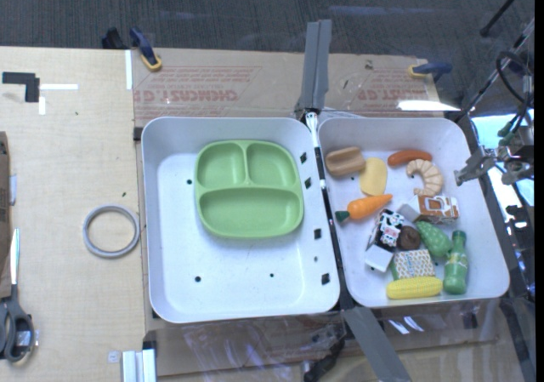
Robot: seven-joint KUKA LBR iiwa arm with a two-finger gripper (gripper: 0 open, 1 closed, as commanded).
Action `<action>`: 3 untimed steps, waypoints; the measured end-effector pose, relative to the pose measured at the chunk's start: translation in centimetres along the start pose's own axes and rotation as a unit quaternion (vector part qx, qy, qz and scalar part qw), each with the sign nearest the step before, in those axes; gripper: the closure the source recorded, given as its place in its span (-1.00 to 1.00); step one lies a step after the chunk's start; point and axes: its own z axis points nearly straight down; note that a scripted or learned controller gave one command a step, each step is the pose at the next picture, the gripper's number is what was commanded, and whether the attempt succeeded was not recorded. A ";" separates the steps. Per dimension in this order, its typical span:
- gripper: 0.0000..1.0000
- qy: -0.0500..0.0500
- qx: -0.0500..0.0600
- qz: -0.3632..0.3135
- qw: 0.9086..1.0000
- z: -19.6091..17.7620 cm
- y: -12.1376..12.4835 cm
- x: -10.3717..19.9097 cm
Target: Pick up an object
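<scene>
Found heaped in the right-hand white bin (pixel 353 280): toy foods, small and brightly coloured. Lay along the far side: tan bun (pixel 344 161), yellow wedge (pixel 374 176), red sausage (pixel 410 156), pale pink shrimp (pixel 425 174). Lay mid-bin: orange carrot (pixel 367 207) with a green top, black-and-white cow-print carton (pixel 387 231), orange-and-white box (pixel 439 208). Crowded at the near right corner: yellow corn cob (pixel 414 288), green bottle (pixel 456 265), patterned packet (pixel 414 265). Sat in the left bin (pixel 170 227): green divided plate (pixel 249 189). Rested on the worktop (pixel 68 168): tape ring (pixel 110 230). Hung at the right bin's right rim, clear of all toys: tool (pixel 480 169), state impossible to tell.
</scene>
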 end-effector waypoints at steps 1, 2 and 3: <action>-1.00 0.000 0.000 -0.046 0.999 10.0 -2.1 4.9; -1.00 0.001 -0.001 -0.170 0.985 13.3 -5.6 3.0; -1.00 -0.002 -0.008 -0.148 0.989 15.4 -0.5 5.8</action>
